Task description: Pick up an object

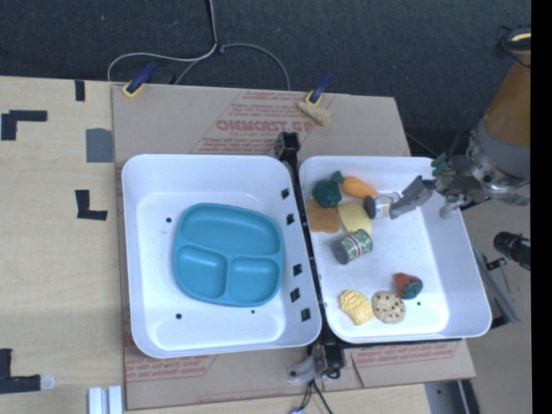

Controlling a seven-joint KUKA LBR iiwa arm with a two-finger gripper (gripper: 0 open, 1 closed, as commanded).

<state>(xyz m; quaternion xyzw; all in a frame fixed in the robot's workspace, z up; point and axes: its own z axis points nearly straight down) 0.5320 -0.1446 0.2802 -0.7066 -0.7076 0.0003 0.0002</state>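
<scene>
The right bin [448, 257] holds several toy foods. An orange carrot [358, 185], a dark green piece [326, 192], an orange slab [323, 219] and a pale yellow piece [354, 216] cluster at its far left. A small green-labelled can [354, 246] lies on its side just below them. Near the front sit a red and teal piece [408, 285], a speckled cookie [389, 307] and a yellow ridged piece [354, 306]. My gripper [390, 205] reaches in low from the right, its tip just right of the yellow piece and carrot. I see nothing held in it.
The left bin [147, 197] contains a blue divided plate [228, 254]. A black divider with clips [297, 231] runs between the bins. Both stand on cardboard [250, 123] clamped at the back, with a cable [207, 54] beyond. The arm's orange band [509, 102] is at the right.
</scene>
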